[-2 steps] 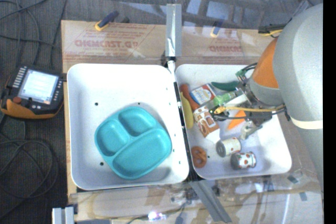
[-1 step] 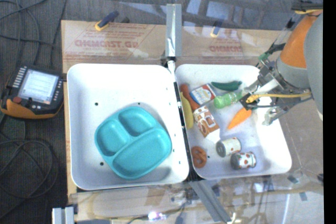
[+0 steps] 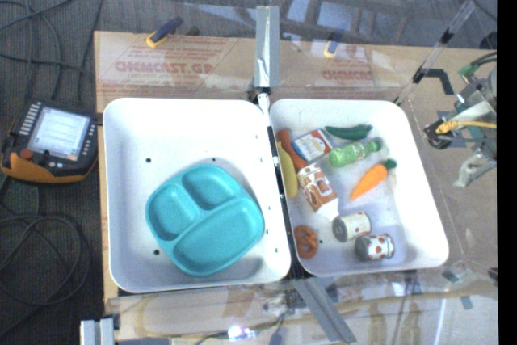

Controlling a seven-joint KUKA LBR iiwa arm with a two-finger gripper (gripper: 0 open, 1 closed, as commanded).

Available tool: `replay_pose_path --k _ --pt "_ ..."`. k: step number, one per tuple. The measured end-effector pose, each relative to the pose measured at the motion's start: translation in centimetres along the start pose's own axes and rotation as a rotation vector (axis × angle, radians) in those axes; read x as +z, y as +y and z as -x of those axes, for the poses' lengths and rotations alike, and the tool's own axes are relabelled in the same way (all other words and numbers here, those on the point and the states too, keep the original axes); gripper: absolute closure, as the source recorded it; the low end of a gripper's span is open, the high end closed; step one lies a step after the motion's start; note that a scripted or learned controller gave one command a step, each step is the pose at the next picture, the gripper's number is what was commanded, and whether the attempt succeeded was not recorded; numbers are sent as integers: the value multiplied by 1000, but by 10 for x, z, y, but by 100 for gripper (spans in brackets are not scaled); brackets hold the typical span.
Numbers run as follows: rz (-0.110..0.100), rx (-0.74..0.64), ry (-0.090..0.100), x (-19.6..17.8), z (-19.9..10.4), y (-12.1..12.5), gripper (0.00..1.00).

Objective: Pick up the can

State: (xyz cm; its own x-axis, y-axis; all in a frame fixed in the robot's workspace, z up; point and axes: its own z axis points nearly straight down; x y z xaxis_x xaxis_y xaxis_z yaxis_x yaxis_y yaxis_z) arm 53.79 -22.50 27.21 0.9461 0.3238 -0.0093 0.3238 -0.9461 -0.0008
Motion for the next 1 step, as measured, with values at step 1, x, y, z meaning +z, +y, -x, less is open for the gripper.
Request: replay_pose_path --k 1 --pt "0 -131 10 179 34 -49 0"
